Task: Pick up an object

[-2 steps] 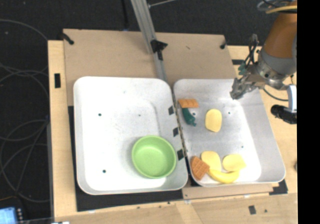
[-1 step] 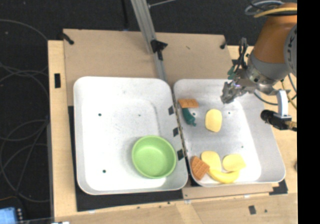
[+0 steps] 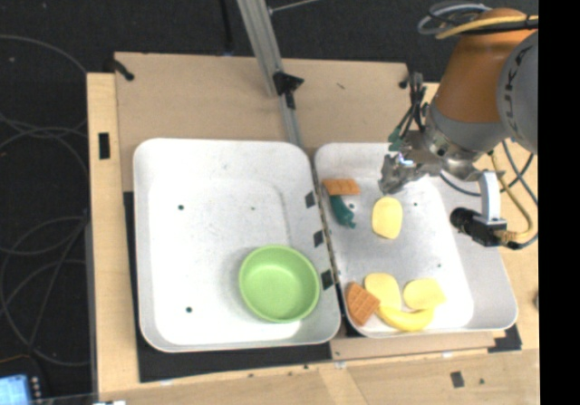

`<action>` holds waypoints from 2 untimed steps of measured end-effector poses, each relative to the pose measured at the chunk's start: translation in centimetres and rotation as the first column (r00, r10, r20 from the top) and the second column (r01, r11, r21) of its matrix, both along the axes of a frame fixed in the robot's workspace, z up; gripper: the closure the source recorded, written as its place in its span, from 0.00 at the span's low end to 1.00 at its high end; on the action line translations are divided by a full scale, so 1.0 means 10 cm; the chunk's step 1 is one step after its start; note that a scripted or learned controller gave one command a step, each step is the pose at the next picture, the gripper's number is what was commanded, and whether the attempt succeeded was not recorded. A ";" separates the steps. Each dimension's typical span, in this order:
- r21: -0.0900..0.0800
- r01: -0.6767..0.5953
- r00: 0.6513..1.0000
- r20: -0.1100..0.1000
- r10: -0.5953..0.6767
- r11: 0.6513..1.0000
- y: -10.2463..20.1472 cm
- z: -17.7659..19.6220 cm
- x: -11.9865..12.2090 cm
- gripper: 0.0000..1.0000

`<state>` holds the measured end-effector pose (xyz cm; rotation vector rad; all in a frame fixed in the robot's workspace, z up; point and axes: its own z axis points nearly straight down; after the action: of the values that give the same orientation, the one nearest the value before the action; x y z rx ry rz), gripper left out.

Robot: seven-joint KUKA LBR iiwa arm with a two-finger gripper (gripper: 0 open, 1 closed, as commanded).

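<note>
At the near edge of the right white shallow plastic bin [image 3: 489, 303], several small toy foods are lying together: a curved yellow plastic banana [image 3: 405, 318], two pale yellow rounded pieces [image 3: 403, 292] touching it, and a brown waffle-like wedge [image 3: 362, 304] just beside them on the left. They are probably sitting there loose, as things scattered for the arm to choose from. In the left white bin [image 3: 181, 240], near its front right corner, a light green plastic bowl [image 3: 279, 282] is standing upright, well apart from the arm. Further back in the right bin, a pale yellow oval toy piece [image 3: 387, 217] is lying alone on the bin floor, and to its left a small dark green object [image 3: 343, 210] and an orange-brown flat piece [image 3: 341, 187] are resting close to the dividing wall. Behind the oval piece, the metal two-finger gripper [image 3: 396, 173] is hanging low over the bin's back part, pointing down. The oval piece is lying just in front of it and apart from it, so I judge this is the likely target. I cannot tell how wide the claw is, and nothing is visible held in it.
</note>
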<state>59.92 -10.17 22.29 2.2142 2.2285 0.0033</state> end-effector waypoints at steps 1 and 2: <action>0.001 -0.002 1.000 -0.001 0.002 1.000 0.48 0.15 -0.11 1.00; 0.002 -0.002 1.000 -0.001 0.002 1.000 0.99 0.21 -0.32 1.00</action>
<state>56.68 -0.31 24.36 2.2131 2.2325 0.0041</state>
